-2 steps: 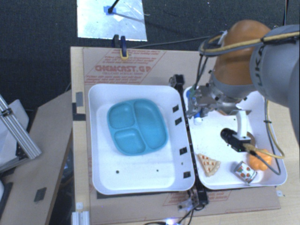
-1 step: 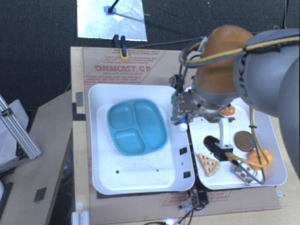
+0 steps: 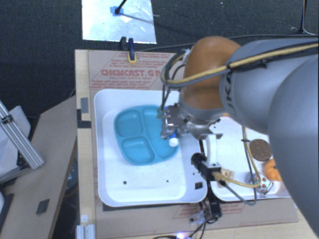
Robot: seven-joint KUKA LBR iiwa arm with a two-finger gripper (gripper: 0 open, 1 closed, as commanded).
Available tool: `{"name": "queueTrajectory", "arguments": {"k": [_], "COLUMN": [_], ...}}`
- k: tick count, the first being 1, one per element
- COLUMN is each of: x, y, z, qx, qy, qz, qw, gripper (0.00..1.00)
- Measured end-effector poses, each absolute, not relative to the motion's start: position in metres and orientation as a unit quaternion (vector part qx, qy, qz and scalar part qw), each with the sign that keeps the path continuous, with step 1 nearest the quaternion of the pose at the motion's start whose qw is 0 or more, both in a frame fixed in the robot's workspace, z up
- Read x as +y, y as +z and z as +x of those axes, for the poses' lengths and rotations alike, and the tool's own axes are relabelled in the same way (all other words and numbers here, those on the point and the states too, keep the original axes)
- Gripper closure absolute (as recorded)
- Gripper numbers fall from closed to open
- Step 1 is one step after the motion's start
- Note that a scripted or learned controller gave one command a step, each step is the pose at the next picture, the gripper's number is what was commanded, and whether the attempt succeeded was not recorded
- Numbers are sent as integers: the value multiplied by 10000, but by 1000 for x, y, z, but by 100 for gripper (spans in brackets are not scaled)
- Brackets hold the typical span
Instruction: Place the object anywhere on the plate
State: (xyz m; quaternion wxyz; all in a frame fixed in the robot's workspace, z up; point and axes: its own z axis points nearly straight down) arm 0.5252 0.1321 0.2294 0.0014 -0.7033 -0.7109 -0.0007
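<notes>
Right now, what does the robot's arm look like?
The arm is bulky, smooth and grey, with a rounded orange band above the wrist. Yellow and black cables run along it. Its hand is small, metallic and dark.

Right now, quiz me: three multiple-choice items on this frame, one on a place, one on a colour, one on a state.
1. Where does the plate lie?
A. in the left bin
B. in the right bin
C. on the cardboard

2. What colour is the plate?
A. red
B. blue
C. green

3. Where is the gripper?
A. over the plate's right edge
B. outside both bins
C. over the brown disc

Key: 1 A, the plate sits inside the left bin. 2 B, it is light blue with compartments. 3 A, the gripper hangs at the plate's right edge; the brown disc lies in the right bin.
</notes>
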Motion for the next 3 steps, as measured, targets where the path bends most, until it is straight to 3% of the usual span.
{"name": "queueTrajectory", "arguments": {"k": [1, 2, 3], "x": [168, 164, 164], "y": [234, 213, 214], "z": [505, 504, 504], "qx": [-7104, -7076, -7073], "qy": [-3, 10, 1], "qz": [-7038, -7067, -7069], "qw": [12, 7, 3], "gripper": [100, 100, 0]}}
